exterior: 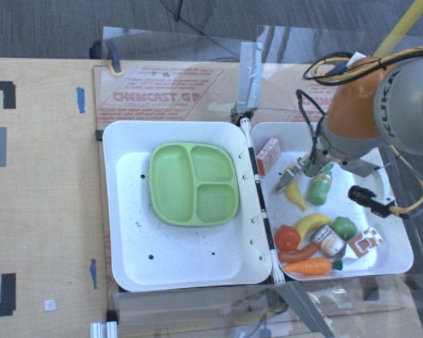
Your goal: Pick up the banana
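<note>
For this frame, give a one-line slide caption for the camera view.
Arm's gripper hangs low in the right bin above a heap of toy food, banana unlifted; green plate in left bin.

A green divided plate (194,184) lies in the left bin (123,210); tomato (287,239) and carrot (307,266) share the right bin (402,248).

the arm (381,111) runs off the right edge so most of its body is cut away, and its wrist hides part of the right bin's (402,259) back wall. gripper (290,179) is tiny from up here, can't tell how the fingers sit. banana (311,223) is half buried behind the tomato (287,238) and a little jar (329,241). print on the red carton (268,153) and the small orange box (364,243) is too small to read. cardboard lettering (157,96) behind the bins is blurry
</note>
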`<state>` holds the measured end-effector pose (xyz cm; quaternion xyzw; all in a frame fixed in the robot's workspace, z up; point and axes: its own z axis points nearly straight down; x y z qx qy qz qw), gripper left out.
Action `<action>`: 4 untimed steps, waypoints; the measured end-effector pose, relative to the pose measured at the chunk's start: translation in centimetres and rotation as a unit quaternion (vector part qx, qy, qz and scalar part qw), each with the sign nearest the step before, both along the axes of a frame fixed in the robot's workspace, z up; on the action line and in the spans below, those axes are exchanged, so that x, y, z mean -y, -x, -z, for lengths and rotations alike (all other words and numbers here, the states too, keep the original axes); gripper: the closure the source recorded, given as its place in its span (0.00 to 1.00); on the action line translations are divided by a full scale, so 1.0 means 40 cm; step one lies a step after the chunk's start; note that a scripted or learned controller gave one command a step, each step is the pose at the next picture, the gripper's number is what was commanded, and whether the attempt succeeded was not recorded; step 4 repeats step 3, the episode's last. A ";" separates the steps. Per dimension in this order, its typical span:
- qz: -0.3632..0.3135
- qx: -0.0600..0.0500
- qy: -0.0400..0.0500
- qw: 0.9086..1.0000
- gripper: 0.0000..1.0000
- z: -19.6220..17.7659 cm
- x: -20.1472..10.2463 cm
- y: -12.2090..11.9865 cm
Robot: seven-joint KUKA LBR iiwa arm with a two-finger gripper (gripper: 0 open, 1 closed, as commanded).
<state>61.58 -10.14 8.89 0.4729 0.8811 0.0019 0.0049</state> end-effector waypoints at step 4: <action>0.050 -0.001 0.000 0.999 1.00 -0.462 -0.002 -0.123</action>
